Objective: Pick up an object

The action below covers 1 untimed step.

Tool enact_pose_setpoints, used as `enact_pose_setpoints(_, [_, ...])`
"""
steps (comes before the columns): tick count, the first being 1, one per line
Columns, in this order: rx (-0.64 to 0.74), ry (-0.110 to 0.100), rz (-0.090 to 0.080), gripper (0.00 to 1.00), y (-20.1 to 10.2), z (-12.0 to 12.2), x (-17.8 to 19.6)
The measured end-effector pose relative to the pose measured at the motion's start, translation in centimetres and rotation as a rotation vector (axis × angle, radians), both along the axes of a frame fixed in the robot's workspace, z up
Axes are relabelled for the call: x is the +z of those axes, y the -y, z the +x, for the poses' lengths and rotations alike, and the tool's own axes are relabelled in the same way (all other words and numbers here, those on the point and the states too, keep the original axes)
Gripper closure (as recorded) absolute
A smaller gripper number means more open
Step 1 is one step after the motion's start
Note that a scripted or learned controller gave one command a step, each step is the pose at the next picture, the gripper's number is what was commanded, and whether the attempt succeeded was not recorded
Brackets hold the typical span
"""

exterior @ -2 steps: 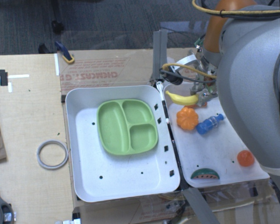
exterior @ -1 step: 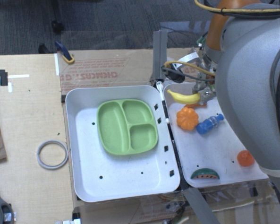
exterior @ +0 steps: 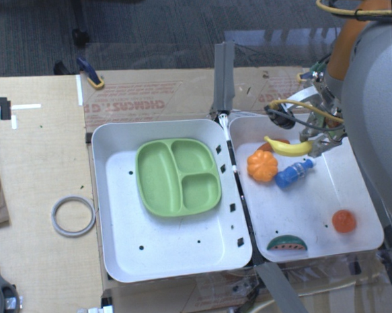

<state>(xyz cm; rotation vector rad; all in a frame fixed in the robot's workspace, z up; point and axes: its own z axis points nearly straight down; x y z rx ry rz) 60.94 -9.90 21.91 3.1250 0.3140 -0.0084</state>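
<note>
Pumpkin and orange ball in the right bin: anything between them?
Camera view: the blue bottle sits just right of the pumpkin, near the line's upper end; from there to the orange ball is bare bin floor.

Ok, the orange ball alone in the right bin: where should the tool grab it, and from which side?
Probably straight down from above, closing across the middle of the orange ball. It is round, so no side is better, and it sits apart from the watermelon slice and the right bin wall.
</note>
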Motion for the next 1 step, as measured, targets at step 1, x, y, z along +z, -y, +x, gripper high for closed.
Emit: enact_pose_setpoints(1, [0.018, 0.002, 0.001, 1.00, -5.06, 4.01, -0.45])
